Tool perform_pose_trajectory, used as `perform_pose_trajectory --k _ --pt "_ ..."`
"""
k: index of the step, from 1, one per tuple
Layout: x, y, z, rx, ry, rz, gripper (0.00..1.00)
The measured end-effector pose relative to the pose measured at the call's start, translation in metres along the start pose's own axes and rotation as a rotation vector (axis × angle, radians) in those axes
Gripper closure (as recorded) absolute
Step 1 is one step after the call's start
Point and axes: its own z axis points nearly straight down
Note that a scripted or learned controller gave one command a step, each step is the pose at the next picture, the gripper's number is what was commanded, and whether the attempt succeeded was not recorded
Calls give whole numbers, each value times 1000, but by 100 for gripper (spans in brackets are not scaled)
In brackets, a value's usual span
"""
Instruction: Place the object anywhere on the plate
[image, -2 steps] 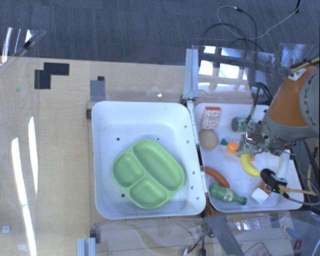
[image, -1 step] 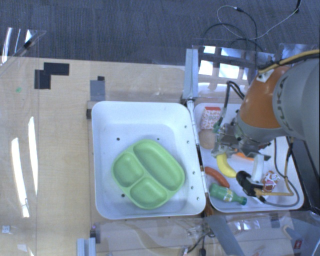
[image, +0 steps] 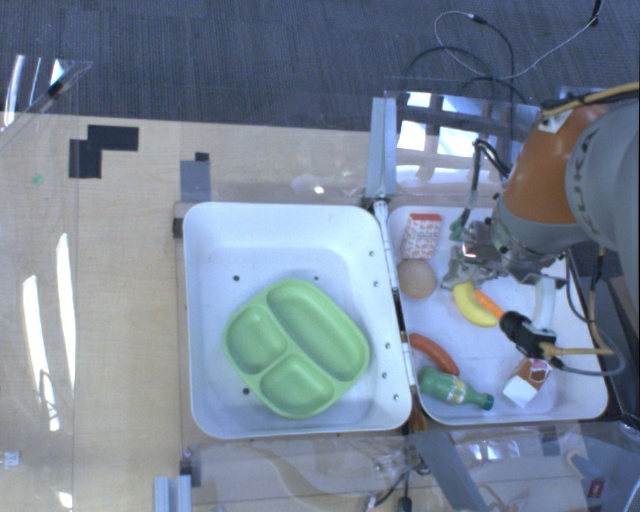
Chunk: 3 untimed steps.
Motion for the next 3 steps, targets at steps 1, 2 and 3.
perform_pose_trajectory --k 1,2,3 --pt "74 -79 -6 2 1 -215 100" --pt "122 -30 0 0 1 -465 100" --pt "122 -30 0 -1 1 -465 0"
